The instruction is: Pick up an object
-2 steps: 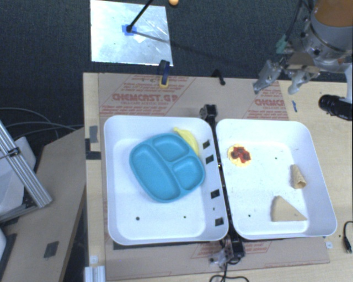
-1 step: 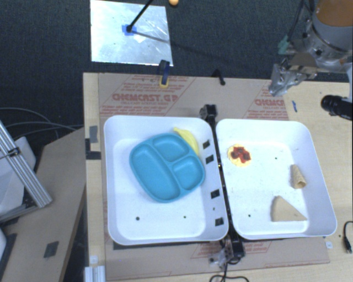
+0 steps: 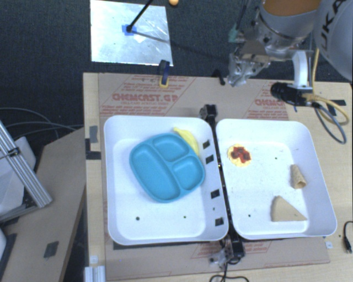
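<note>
Robot lab setup. Two white bins [image 3: 259, 231] are sitting on a cardboard-covered table [image 3: 143, 96]. Loose cables [image 3: 331, 118] and aluminium framing [image 3: 19, 171] are showing alongside.

Grey metal arm [image 3: 287, 25] with an orange band [image 3: 289, 5] on top and a silvery ribbed collar just under it. Dark lettering on the pale casing at right. Small metallic gripper [image 3: 238, 74], shiny and angular, with thin dark wires running up from above the fingers and a small green fitting [image 3: 234, 36] beside them. White bracket [image 3: 301, 69] to the right of the fingers, with a black connector [image 3: 287, 92] below it, and yellow and grey cables [image 3: 331, 113] looping away.
</note>
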`<state>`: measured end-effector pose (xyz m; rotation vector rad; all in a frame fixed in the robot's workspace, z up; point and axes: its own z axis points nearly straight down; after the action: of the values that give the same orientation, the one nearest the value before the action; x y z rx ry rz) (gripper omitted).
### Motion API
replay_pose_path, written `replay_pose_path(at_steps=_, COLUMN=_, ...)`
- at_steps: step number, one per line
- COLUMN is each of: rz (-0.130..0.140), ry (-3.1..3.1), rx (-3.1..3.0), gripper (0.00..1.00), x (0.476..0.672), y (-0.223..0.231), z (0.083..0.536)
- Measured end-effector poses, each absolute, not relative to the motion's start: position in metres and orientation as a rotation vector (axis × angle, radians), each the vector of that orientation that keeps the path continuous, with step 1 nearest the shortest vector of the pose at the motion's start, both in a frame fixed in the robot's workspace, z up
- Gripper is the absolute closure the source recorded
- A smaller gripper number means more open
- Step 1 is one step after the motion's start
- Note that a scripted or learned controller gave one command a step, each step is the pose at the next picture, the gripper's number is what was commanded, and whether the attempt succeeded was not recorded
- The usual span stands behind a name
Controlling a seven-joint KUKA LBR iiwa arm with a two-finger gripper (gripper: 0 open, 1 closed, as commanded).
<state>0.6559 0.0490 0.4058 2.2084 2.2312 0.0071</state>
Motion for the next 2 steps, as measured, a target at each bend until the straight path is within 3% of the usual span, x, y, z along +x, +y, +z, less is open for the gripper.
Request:
replay_pose_path(at_steps=1, rz=0.002, ry=2.220, rx=2.220, gripper=1.00, x=0.669, y=-0.001, z=0.342)
replay_pose_path(at_steps=2, rz=0.006, ry=2.229, rx=2.211, gripper=1.00, x=0.669, y=0.071, z=0.353)
